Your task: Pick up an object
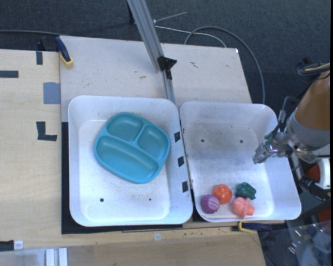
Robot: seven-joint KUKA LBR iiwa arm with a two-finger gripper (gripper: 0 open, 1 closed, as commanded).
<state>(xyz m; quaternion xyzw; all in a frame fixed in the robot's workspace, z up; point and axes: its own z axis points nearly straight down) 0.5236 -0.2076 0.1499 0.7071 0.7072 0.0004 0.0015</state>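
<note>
Nothing picked yet. Gripper over right bin, apart from toys at near edge; opening impossible to tell. Descent, grasp, lift all remaining.

A blue divided plate lies in the left bin.

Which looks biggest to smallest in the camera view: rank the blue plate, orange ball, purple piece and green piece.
1. blue plate, by far the largest.
2-4. orange ball, purple piece and green piece look much alike in size; I would not rank them.
</note>
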